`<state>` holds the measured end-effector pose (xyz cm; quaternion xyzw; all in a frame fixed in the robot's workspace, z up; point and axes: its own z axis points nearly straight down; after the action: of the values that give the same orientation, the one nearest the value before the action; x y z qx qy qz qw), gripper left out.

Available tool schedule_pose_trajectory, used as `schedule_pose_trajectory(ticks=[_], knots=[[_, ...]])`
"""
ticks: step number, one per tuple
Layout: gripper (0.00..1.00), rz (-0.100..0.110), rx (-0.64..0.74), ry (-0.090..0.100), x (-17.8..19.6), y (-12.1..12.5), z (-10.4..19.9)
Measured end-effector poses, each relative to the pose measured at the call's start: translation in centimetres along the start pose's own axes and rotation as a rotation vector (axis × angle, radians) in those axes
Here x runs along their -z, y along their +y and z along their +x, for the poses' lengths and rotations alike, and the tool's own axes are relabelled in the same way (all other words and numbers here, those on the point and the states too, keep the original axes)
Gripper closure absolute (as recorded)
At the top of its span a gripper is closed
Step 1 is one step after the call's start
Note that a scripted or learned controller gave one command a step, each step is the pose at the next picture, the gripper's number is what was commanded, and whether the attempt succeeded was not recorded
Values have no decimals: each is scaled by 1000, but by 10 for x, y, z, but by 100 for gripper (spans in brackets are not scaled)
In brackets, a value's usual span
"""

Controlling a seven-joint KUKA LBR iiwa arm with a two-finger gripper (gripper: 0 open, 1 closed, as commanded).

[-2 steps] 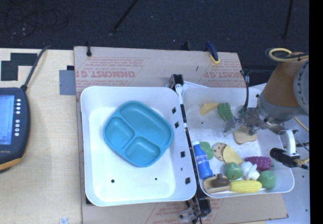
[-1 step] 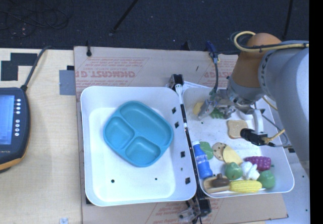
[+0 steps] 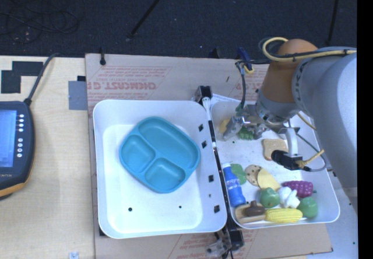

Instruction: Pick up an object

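End effector (image 3: 243, 125) low over a small green item (image 3: 247, 133), finger state unreadable; bin wall (image 3: 213, 129) just beside it risks a glancing, failed pick.

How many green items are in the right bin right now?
4 that I can make out: one under the gripper at, one beside the blue bottle at, two near the corn at and. The arm may hide more.

bench (image 3: 52, 193) is light wood; cardboard sheet (image 3: 145, 80) lies on it, two white bins (image 3: 111, 205) on that, handheld pendant (image 3: 13, 141) way left of the gripper (image 3: 240, 126)
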<state>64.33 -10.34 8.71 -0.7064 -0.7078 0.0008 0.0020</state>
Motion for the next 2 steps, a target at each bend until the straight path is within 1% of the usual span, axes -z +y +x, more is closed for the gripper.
schedule_pose_trajectory(ticks=[1,2], knots=[[0,0,-1,-1,0,0,10],[0,-2,-4,-3,1,0,-27]])
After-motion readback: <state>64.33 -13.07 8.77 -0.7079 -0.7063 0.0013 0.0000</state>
